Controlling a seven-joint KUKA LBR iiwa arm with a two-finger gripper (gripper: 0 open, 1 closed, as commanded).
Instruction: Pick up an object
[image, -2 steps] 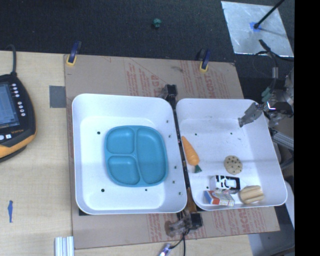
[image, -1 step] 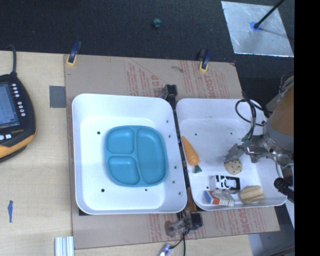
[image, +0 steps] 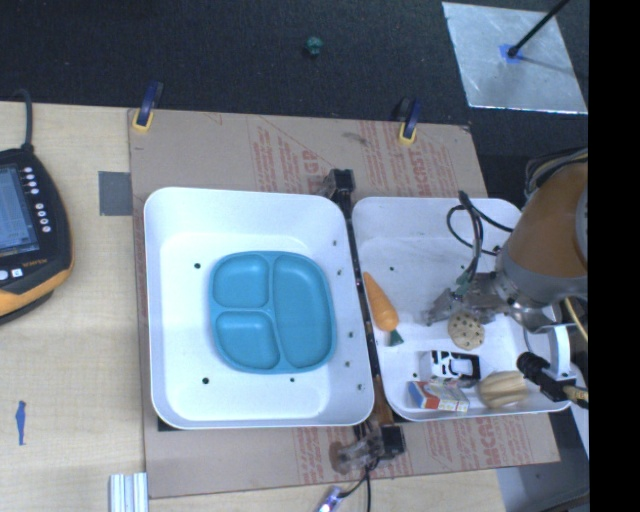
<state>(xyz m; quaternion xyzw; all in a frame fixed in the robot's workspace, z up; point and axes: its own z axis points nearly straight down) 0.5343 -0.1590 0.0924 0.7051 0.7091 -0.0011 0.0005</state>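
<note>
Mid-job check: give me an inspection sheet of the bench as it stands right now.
Surface: cardboard sheet clamped on a wooden bench, two white bins side by side.
Job's things: right bin holds a carrot, a round cracker, a tan piece and a small box.
Clutter: blue divided plate in the left bin.
Grippers: gripper low in the right bin, beside the cracker.
Cables: black cable looping over the right bin.
Surroundings: teach pendant at left.
</note>
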